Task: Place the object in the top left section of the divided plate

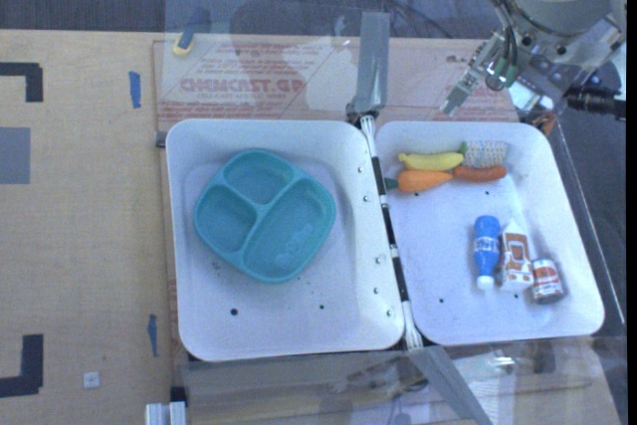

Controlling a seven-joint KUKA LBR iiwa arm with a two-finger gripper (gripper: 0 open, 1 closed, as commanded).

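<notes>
Divided plate (pixel 265 214), teal, lying flat in left bin (pixel 199 314); all three sections bare. Pincer (pixel 476 80) raised beyond far edge of right bin (pixel 577 314), fingers spread, gripping nothing. Nearest below it, at far end of right bin: banana (pixel 431 159), carrot (pixel 422 180), corn cob (pixel 485 152). Blue bottle (pixel 486 249), carton (pixel 516 257) and can (pixel 545 280) grouped nearer, well apart from pincer.
</notes>
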